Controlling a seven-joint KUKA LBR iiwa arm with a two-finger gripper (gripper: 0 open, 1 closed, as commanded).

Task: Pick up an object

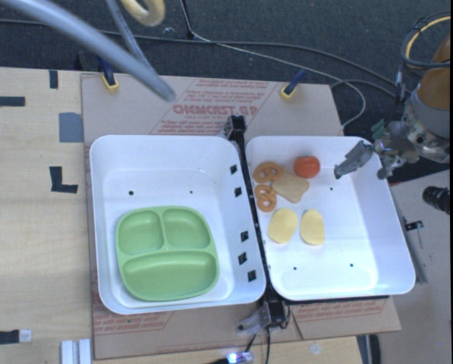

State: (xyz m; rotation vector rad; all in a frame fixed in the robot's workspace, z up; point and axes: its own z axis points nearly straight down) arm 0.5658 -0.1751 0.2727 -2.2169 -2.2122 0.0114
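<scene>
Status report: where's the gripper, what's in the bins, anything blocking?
Gripper over right bin edge, holding nothing. Tomato, pretzels, chips untouched. Nothing blocking.

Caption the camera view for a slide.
Gripper open above right bin of toy food; green divided plate in left bin.

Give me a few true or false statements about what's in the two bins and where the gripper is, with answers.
1. The green tray lies in the left bin. True.
2. The tomato sits on the green tray. False: it is in the right bin.
3. The gripper is over the right bin's right side. True.
4. The gripper holds a pretzel. False: the pretzel lies in the right bin, apart from it.
</scene>
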